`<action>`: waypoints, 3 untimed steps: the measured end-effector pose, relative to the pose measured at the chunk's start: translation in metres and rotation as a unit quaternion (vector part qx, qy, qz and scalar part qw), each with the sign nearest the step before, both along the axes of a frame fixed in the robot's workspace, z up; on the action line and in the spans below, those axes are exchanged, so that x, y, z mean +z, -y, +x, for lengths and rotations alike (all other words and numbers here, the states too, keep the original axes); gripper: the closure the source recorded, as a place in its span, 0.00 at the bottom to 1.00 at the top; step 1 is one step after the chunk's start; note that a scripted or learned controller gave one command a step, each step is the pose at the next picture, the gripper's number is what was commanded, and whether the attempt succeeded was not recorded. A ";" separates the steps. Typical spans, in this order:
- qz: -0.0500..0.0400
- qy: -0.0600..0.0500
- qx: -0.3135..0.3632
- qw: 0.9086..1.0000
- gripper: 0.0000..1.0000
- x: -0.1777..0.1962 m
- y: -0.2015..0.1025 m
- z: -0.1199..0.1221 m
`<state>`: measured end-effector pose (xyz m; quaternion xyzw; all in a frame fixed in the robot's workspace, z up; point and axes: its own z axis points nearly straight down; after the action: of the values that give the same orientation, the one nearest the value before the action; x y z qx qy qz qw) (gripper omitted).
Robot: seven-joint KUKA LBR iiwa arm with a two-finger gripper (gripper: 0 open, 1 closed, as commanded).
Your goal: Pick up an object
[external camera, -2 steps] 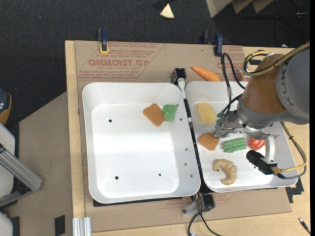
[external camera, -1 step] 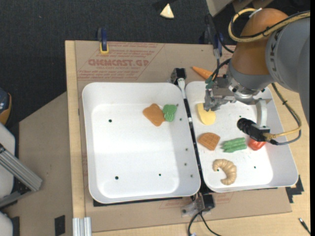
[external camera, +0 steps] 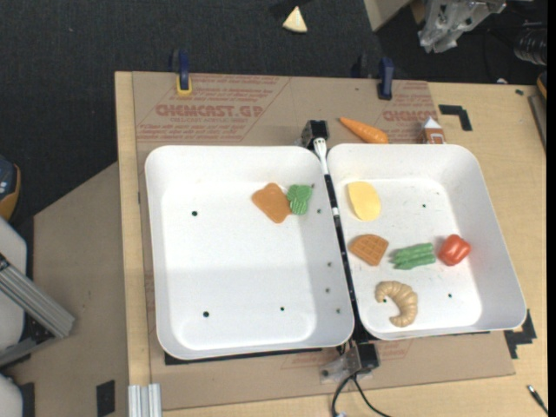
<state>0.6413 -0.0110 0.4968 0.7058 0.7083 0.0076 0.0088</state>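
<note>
Croissant (external camera: 397, 302) first: spotted it low in the right-hand bin (external camera: 417, 189), just below the waffle (external camera: 368, 249), reckoned it light, hard, slick plastic, best pinched across its fat middle; saw the claw (external camera: 447, 20) well apart up top, couldn't tell how wide.

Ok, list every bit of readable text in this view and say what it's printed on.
"CHEMCAST G P": red print on the board, above the left bin.
A second red print on the board above the right bin: partly hidden, blurred, unreadable.
Small bottle: label too small to read.
</note>
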 end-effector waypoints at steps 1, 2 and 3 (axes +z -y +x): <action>0.002 -0.015 0.003 1.000 1.00 -0.059 -0.092 -0.024; 0.000 -0.013 -0.005 1.000 1.00 -0.060 -0.025 -0.041; 0.000 -0.013 -0.005 1.000 1.00 -0.076 0.035 -0.057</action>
<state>0.5847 -0.0464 0.4204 0.7093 0.7049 -0.0017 -0.0009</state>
